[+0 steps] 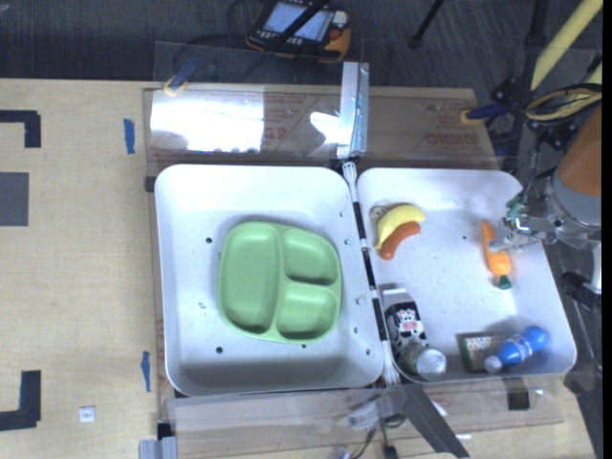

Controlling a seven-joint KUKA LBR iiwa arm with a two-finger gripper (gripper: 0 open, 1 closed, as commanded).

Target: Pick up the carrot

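Small orange carrot lies in the right white bin; no writing is legible.
The grey two-finger gripper hangs just beside the carrot's upper right; its jaw state cannot be told.

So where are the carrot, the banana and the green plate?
carrot (497, 256): camera view, on its orange body.
banana (399, 218): camera view, on its yellow middle.
green plate (251, 280): camera view, on its large left compartment.

One fixed camera looks down at a slant on two shallow white plastic bins, arm entering from right
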